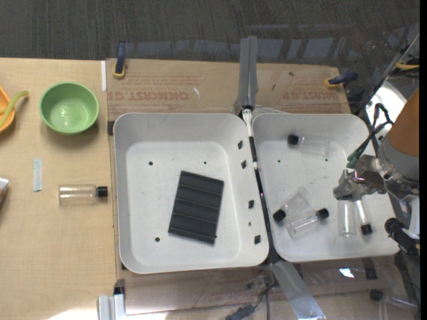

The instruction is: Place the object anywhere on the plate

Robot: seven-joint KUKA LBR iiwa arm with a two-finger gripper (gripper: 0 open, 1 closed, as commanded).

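Nearest the lens, a grey metal strip (297, 297) pokes out under the near rims of the two bins, well below the pincer (349, 189).

Now to the action: the pincer hangs over the outer half of the right bin (313, 251), and just beneath it, on the near side, lies a clear vial (347, 219) with its black cap pointing away from the divider. That looks like the object in play, though nothing shows it gripped. It is lying on the bin floor, and whether the pincer is spread or pressed together cannot be told from this angle.

A little further from the pincer toward the divider, a second vial (305, 223) and a third vial (288, 207) lie at slants, close together. They seem tumbled loose, not set down. Beyond the pincer, toward the far wall, a fourth vial (304, 141) lies alone.

The target sits well apart from the pincer, across the divider: a dark ridged plate (196, 207), flat on the floor of the left bin (133, 179) and slightly tilted in plan. Its open top offers an easy drop, but the carry must clear both bin rims.

Furthest out, on the wooden bench, a green bowl (69, 108) and a spare vial (81, 192) wait out of the way.
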